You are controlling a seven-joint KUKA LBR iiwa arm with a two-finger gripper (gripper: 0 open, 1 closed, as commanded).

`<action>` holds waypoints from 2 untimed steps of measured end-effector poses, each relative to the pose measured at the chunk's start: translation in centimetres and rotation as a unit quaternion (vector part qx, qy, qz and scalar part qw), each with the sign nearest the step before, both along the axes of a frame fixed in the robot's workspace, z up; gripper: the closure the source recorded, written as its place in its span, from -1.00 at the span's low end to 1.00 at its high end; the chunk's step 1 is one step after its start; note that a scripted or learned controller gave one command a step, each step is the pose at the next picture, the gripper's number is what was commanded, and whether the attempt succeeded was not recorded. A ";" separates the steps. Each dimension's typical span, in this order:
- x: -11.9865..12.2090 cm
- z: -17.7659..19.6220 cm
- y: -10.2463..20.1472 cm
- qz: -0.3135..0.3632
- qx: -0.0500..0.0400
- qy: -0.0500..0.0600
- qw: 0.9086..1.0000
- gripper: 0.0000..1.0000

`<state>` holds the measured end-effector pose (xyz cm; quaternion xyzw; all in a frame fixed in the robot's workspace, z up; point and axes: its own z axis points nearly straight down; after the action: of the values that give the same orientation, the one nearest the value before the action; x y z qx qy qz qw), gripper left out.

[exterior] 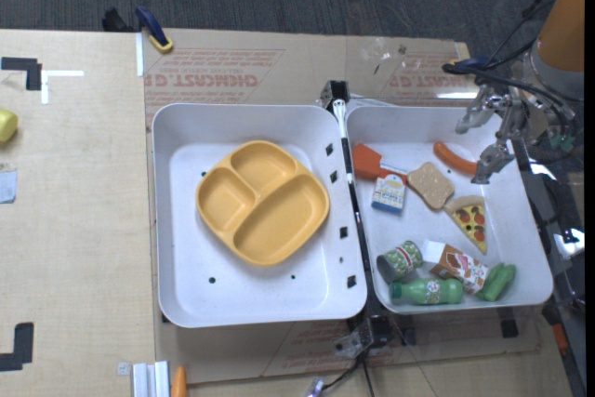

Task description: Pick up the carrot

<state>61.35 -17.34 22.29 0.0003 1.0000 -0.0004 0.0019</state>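
Camera view: jaws [485,139] spread, holding nothing, hang beside the carrot [366,162]'s bin [530,293], presumably positioned to descend.

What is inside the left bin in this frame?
The left bin holds a yellow divided plate with three compartments, all bare. Whatever part of the bin floor lies under the plate is covered and cannot be checked.

The carrot [368,162] lies in the right bin [535,246], the gripper [487,142] hovering open nearby.
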 end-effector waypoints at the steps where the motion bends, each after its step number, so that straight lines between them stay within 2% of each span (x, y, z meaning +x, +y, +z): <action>1: -5.2 -11.9 2.0 0.037 0.000 -0.001 0.999 -1.00; 2: -5.7 -12.7 -3.3 0.027 -0.002 -0.004 1.000 -1.00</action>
<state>55.69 -20.63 9.64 -0.0268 0.9996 -0.0023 0.0063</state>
